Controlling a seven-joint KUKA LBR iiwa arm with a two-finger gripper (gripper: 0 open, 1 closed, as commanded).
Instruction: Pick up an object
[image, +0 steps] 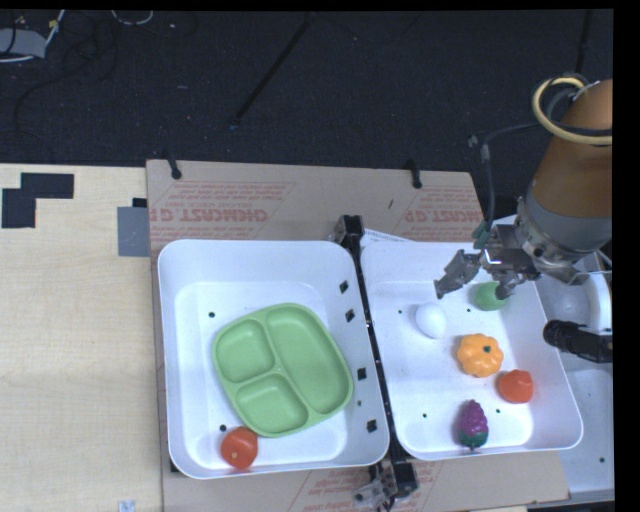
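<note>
Overhead, the arm (570, 170) reaches in from the right above the right bin (560, 440), its gripper (480, 272) hanging over that bin's upper part; the fingers are spread apart with nothing between them. A small green object (489, 295) lies in the bin just beside the gripper, partly hidden by it. Near it, toward the middle divider, sits a white egg-shaped object (431, 321). Lower in the same bin are an orange pumpkin-like toy (479, 355), a red round object (515, 386) just beside it, and a purple toy with a green top (472, 423) near the front wall. The left bin (190, 270) bears a green divided plate (281, 369), lying flat and turned at a slant, and a red tomato-like object (239, 448) by the plate's lower corner, near the front wall
</note>
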